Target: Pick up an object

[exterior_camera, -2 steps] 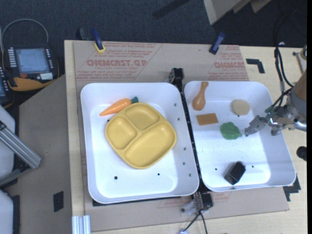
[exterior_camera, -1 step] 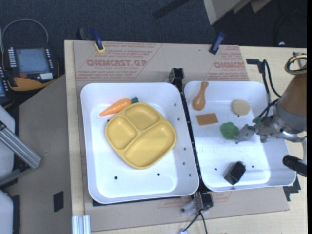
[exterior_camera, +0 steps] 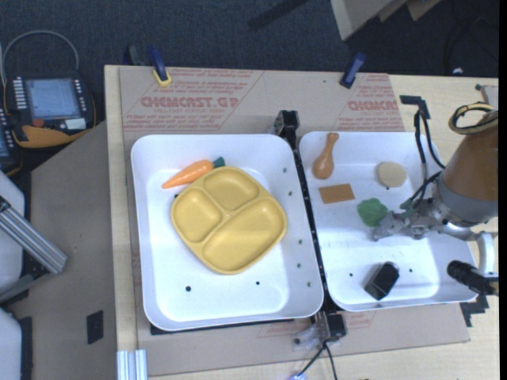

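In the right bin (exterior_camera: pixel 420 291) lie several small objects. A tan drumstick-shaped piece (exterior_camera: pixel 325 158) is at the back left, with a brown square slab (exterior_camera: pixel 337 193) just in front of it. A round beige disc (exterior_camera: pixel 390 174) sits at the back, a green lump (exterior_camera: pixel 371 210) in the middle, and a black block (exterior_camera: pixel 383 280) near the front. My gripper (exterior_camera: pixel 383 229) reaches in from the right, low over the bin floor. Its tip is just in front of and right of the green lump, close beside it. Nothing is visibly held.
The left bin (exterior_camera: pixel 158 267) holds a yellow divided plate (exterior_camera: pixel 228 218) and an orange carrot (exterior_camera: pixel 187 173) behind it. The arm's orange band and grey wrist (exterior_camera: pixel 471 180) hang over the right bin's right rim. Clamps stand at the bench's back edge.
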Motion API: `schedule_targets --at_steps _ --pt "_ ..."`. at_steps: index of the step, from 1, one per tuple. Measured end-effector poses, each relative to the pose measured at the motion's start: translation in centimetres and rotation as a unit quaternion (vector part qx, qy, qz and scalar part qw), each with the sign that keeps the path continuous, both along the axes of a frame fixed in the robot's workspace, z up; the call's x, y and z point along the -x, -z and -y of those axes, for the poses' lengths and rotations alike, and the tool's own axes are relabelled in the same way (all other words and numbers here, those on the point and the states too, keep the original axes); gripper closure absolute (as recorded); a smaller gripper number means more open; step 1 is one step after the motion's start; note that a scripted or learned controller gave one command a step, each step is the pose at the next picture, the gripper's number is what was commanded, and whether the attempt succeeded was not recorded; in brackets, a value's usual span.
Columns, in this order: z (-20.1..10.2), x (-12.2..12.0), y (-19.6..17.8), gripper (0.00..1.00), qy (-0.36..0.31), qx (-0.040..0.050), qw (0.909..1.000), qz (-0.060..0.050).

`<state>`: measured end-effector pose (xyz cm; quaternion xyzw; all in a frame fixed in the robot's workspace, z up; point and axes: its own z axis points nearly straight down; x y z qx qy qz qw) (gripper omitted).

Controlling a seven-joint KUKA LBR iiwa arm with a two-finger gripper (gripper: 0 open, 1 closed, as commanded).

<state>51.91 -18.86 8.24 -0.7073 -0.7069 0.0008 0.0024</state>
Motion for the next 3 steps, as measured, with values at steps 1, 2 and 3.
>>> schedule_targets --at_steps 1,2,3 --pt "0.1 -0.1 -1.3 1.0 0.0 0.0017 1.0 0.003" --pt "0.1 0.1 -5.3 1.0 0.0 0.0019 1.0 0.003" --pt "0.3 -0.5 -11.6 1.0 -0.001 0.0032 1.0 0.007"
